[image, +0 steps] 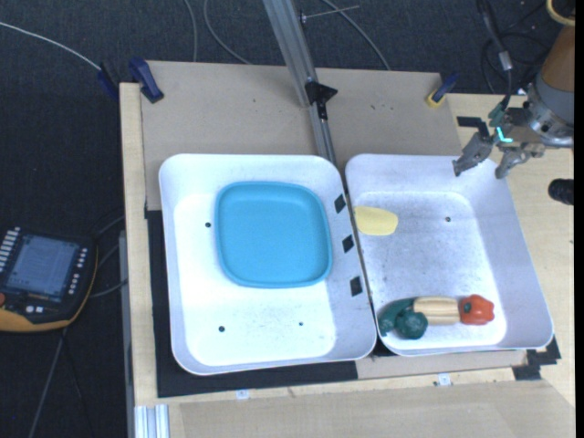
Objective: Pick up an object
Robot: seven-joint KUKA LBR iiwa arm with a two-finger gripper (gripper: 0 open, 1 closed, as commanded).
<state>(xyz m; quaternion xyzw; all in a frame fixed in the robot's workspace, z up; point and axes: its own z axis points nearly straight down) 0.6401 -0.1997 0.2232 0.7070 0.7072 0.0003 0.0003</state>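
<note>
My gripper hangs above the far right corner of the right bin, its two fingers spread open with nothing between them. A yellow piece lies at the right bin's left side. Along the bin's near edge lie a dark green object, a tan stick-like object and a red object, touching in a row. They are well below and left of the gripper.
The left bin holds a blue square plate. A metal pole slants in from the top to the gap between the bins. Blue and yellow clamps grip the board's far edge. A handheld pendant lies at far left.
</note>
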